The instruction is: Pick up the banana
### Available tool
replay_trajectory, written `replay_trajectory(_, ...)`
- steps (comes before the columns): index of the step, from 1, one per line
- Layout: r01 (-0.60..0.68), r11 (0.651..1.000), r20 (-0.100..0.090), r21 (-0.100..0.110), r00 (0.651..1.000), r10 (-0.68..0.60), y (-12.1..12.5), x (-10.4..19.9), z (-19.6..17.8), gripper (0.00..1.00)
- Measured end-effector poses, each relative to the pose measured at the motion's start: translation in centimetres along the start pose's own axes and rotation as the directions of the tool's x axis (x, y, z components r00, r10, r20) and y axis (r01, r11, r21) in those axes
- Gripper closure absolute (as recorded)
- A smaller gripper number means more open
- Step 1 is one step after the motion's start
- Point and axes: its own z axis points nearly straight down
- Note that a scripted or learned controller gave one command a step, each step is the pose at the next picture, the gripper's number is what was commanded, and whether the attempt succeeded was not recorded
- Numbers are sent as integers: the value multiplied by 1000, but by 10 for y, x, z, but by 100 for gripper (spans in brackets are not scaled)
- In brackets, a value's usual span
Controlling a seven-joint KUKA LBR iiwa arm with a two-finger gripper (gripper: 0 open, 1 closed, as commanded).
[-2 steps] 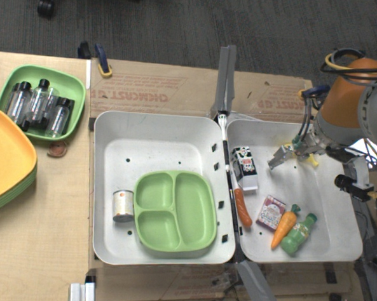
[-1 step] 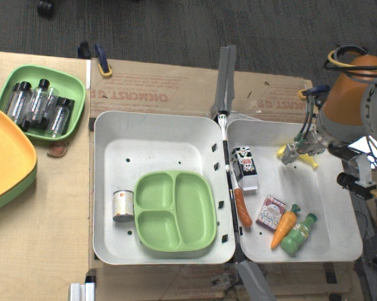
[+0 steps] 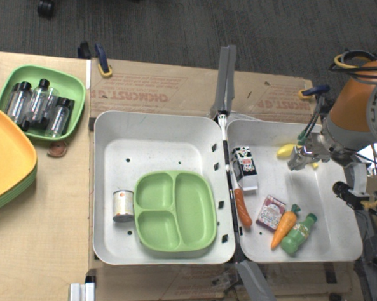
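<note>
Now at grasp step: pincer (image 3: 301,157) over banana (image 3: 286,151) in right bin (image 3: 335,251); open/closed can't tell, prob. touching. Next: confirm grip, lift straight.

One fixed cam above bench, looking down at a slant on both bins (image 3: 104,173), arm (image 3: 363,100) entering from right.

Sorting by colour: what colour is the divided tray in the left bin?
Light green tray, clearest in the camera view.
</note>
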Motion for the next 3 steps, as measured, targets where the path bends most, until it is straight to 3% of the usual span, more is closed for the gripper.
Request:
replay_trajectory(1, 37, 999, 1, -1, 999, -37, 32, 4, -34, 100)
replay_trajectory(2, -100, 995, 1, 0, 995, 100, 48, 23, -124, 100)
replay_trajectory(3, -147, 989, 1, 3, 989, 147, 45, 97, -115, 100)
